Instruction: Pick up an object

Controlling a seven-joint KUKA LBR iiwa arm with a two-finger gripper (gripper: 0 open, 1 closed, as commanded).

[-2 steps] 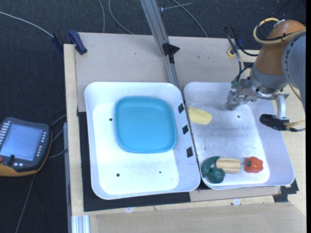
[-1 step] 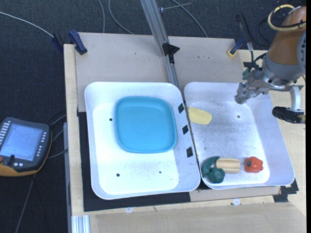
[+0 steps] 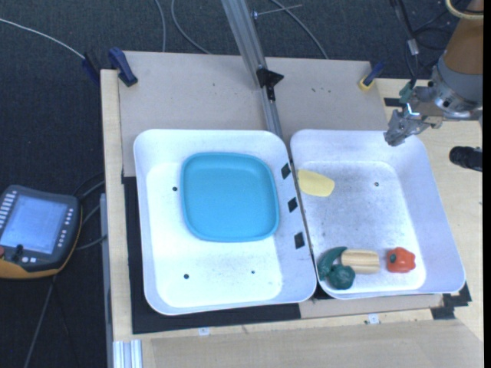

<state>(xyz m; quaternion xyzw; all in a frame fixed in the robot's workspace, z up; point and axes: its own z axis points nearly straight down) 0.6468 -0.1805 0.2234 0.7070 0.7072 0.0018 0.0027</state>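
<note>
While gripper (image 3: 398,131) hovers above right bin's (image 3: 437,205) far rim, nothing crowds it.

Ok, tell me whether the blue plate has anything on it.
Empty: the blue plate in the left bin shows bare blue surface throughout.

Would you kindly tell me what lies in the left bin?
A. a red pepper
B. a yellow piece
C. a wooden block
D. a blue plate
D: the blue plate lies in the left bin, while the red pepper, yellow piece and wooden block are all in the right bin.
</note>
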